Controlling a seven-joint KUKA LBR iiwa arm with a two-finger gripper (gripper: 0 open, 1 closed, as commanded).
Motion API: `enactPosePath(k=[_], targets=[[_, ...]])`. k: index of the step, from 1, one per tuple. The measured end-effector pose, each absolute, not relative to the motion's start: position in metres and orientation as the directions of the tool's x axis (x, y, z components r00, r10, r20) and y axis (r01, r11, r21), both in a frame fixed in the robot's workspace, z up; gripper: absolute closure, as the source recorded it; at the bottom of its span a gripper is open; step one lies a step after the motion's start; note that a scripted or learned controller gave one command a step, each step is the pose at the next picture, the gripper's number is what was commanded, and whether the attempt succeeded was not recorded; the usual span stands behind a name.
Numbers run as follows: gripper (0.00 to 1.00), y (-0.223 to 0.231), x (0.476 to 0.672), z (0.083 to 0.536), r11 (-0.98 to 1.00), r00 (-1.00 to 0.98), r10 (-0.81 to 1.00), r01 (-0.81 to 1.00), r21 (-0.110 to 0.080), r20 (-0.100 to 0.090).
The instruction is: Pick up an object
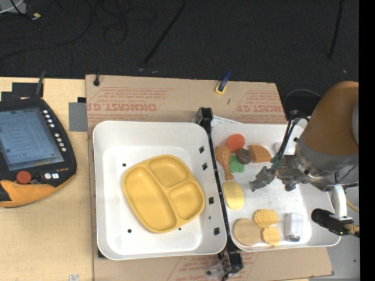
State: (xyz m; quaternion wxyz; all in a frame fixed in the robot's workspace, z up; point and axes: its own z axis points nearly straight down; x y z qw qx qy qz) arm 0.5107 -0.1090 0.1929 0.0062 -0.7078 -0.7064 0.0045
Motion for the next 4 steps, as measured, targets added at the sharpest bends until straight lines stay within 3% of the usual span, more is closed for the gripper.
enactPosePath(k=[1, 3, 4], targets=[[0.00, -0.109, 0.514, 0.199, 0.000, 0.000, 1.000, 1.000, -0.004, 0.001], [0.00, -0.092, 0.503, 0.096, 0.001, -0.001, 1.000, 1.000, -0.008, 0.003], [0.00, -0.092, 0.502, 0.087, -0.005, 0.005, 1.000, 1.000, -0.005, 0.002]])
